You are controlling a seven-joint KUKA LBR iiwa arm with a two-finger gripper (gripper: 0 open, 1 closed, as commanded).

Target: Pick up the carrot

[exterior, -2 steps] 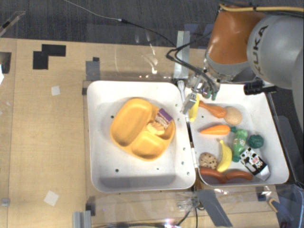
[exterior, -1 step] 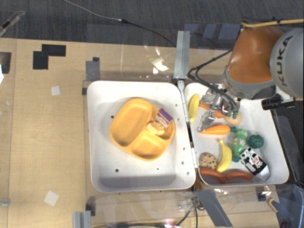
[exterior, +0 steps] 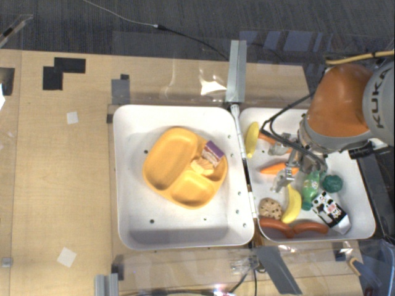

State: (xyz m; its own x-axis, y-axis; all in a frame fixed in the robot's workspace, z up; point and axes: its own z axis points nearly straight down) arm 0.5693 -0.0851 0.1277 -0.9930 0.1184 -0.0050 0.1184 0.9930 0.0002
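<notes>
The carrot (exterior: 272,168), a small orange wedge, lies in the right bin (exterior: 365,224) near its left-centre, with its tip pointing left. My gripper (exterior: 289,176) hangs over the bin from the right, right at the carrot's thick right end. The wrist mechanism hides the spot where they meet, so I cannot tell whether they touch. The arm's orange band (exterior: 338,106) looms above the bin's upper right part.
Around the carrot lie a yellow lemon-like fruit (exterior: 252,137), a banana (exterior: 292,205), a cookie (exterior: 270,208), a sausage (exterior: 295,228), a green bottle (exterior: 312,184), a teal piece (exterior: 333,182) and a cow-print carton (exterior: 328,210). The left bin (exterior: 133,227) holds a yellow divided plate (exterior: 173,165) with a purple item (exterior: 214,150).
</notes>
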